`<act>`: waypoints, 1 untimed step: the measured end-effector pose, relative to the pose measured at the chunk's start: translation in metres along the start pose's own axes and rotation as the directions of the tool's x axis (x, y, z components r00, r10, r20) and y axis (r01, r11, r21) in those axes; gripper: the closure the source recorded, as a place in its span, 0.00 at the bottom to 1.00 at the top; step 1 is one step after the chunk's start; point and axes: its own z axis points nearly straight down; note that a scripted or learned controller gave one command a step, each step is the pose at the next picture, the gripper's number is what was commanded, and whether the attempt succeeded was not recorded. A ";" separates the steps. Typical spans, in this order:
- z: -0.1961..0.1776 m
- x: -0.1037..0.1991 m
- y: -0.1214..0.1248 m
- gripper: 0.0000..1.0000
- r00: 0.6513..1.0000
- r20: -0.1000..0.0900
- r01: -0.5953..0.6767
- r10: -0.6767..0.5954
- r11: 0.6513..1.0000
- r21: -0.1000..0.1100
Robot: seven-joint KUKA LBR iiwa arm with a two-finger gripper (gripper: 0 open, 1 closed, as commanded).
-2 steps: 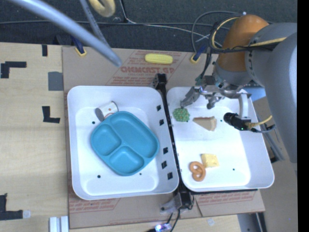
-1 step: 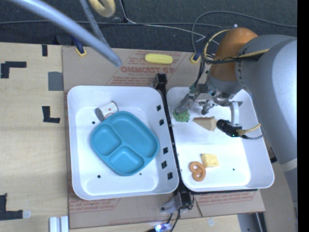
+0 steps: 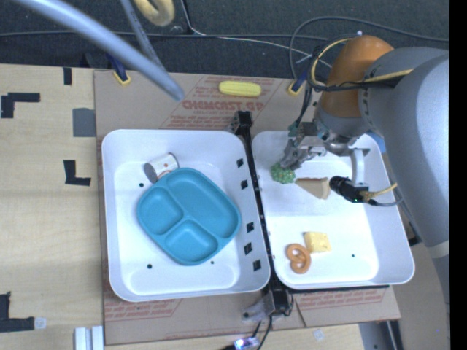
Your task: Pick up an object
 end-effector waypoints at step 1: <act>-0.048 -0.005 -0.007 1.00 1.000 -0.001 -0.002 0.002 1.000 -0.005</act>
